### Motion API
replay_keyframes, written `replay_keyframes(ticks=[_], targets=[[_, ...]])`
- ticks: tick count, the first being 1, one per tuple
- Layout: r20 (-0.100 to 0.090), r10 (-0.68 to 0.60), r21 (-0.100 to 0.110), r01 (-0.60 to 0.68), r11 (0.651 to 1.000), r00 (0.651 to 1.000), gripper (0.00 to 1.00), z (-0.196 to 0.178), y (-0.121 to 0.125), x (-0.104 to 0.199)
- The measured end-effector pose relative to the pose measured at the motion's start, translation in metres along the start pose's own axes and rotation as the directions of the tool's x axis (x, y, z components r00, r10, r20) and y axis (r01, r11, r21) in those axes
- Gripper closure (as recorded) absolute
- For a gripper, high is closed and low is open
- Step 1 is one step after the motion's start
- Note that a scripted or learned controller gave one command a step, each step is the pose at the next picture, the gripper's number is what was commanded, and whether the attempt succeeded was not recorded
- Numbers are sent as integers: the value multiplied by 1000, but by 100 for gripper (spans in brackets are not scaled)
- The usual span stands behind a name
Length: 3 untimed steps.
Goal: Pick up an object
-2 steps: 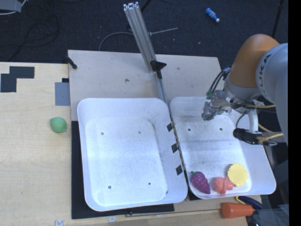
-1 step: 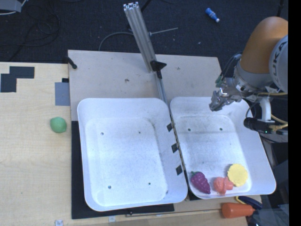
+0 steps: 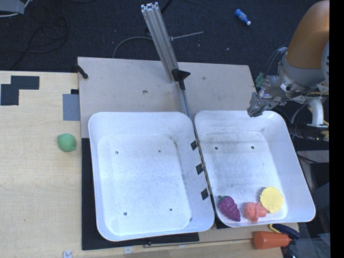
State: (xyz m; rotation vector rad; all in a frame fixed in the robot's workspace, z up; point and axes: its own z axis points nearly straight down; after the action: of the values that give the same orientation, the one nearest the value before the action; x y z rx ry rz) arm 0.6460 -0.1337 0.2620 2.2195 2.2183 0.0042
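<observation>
White plastic makes up both shallow bins on the counter: the left bin (image 3: 102,128) and the right bin (image 3: 290,144) sit side by side, touching along their inner rims.

In the camera view, the toys lie along the right bin's near edge, toward its near-right corner. A purple grape bunch (image 3: 229,207) lies at the near-left end of that row, an orange-pink piece (image 3: 253,211) just beside it, and a yellow round piece (image 3: 272,199) touching or nearly touching the pink one. Huddled against the near wall, they probably slid or were dropped there; that crowding would leave little room on the wall side.

The likeliest target, judging by its free flank, is the grape bunch. Its long axis runs diagonally, from the far-left down toward the near-right, with the narrower tip toward the near edge. A grip across that axis would suit it.

The gripper (image 3: 257,105) hangs over the right bin's far rim, near its far-left corner, well apart from the toys, with nothing in it. Whether the fingers are spread or closed I cannot tell.

A green ball (image 3: 66,142) rests on the counter left of the bins.
</observation>
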Motion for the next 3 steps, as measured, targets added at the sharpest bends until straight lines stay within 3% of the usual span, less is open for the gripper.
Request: replay_keyframes(ticks=[3], targets=[[-1,-3,6,3,1000,1000,100,24,-58,142]])
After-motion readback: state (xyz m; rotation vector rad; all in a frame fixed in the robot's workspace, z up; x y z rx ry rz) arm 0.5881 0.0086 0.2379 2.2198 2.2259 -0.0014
